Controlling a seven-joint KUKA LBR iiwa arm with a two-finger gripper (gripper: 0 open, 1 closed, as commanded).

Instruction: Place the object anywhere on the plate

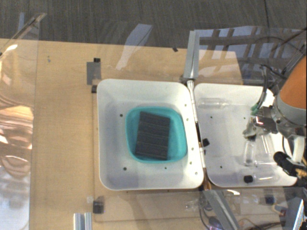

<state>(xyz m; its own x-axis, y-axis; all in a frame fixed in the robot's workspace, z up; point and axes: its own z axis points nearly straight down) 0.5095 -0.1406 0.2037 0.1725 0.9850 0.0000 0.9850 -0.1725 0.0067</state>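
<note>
My pincer (253, 131), its grip state indiscernible, hangs over the right bin (225, 171); the dark ridged object (153, 135) lies well to its left, already on the teal plate (178, 143), long axis near-vertical.

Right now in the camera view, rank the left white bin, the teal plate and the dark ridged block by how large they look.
1. Left white bin, clearly the largest.
2. Teal plate, sitting inside that bin.
3. Dark ridged block, lying wholly within the plate's outline.
All three lie at about the same depth, so nearness hardly skews the order.
</note>
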